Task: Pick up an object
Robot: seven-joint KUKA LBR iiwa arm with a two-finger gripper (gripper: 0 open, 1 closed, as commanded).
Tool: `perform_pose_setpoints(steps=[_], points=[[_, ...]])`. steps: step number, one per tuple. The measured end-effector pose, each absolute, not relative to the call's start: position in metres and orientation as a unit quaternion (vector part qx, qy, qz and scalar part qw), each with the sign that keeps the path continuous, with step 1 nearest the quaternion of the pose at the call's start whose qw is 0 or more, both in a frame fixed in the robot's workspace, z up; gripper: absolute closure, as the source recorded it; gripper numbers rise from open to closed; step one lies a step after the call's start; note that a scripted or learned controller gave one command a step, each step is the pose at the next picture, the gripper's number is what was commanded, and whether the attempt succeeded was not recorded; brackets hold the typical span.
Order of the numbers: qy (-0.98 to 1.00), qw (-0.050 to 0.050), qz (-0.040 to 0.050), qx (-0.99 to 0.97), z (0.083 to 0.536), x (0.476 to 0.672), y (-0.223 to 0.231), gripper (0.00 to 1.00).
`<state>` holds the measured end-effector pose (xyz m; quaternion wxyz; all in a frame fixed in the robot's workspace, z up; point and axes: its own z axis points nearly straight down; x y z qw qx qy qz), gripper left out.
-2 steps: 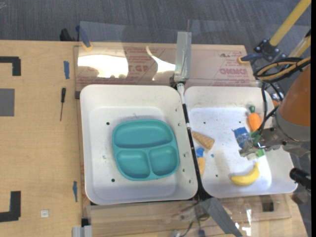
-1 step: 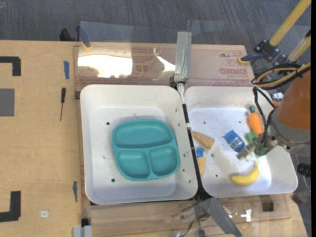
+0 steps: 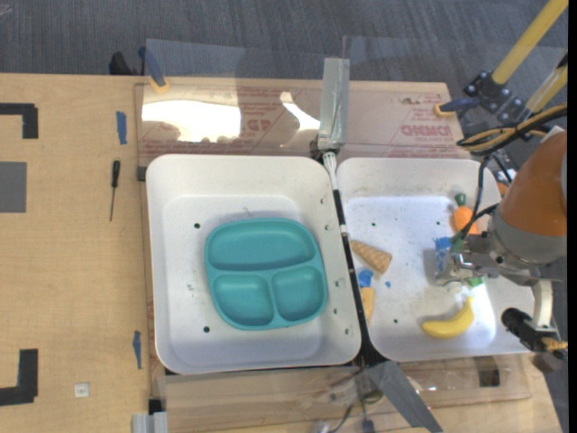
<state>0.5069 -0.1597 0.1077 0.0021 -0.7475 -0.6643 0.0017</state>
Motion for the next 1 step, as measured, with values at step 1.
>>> perform_pose_setpoints(steps=[1], points=[[-0.664,0.002,0.0013,-0.747,0.1082,0.5072,-0.1598,0.00]])
